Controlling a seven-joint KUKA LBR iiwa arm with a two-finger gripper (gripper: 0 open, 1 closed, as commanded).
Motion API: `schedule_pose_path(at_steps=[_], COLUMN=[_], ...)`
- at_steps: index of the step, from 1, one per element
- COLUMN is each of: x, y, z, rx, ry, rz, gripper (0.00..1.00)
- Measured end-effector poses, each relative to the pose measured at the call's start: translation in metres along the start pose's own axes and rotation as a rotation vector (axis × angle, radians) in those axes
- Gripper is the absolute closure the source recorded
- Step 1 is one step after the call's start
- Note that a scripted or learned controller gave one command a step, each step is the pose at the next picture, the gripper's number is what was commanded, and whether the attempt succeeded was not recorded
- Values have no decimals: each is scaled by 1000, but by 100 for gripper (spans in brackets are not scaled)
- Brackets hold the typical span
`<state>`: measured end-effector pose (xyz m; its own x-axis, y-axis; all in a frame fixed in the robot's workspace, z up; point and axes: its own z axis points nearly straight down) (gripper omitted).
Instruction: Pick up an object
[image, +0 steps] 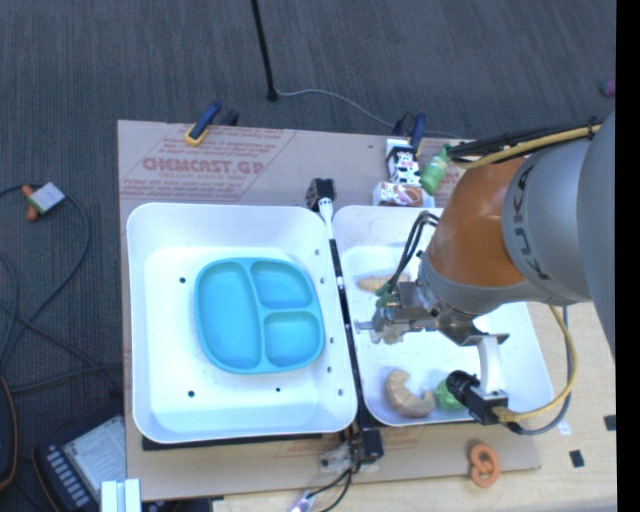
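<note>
Looming over the right bin (535, 345), the arm (520, 230) hung its gripper (392, 325), whose grip I could not tell, above a croissant (405, 392) near the bin's front wall.

A blue divided plate (262, 314) is lying in the left bin (150, 240). The arm's tool (395, 322) is hanging over the right bin (535, 375), above a croissant (405, 393) near its front edge.
</note>
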<state>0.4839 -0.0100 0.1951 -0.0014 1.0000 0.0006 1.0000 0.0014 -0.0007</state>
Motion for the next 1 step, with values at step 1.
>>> schedule_pose_path(at_steps=[1], x=[-34], y=[-1], z=[11], rx=[2], ry=[-2], rz=[3], gripper=[100])
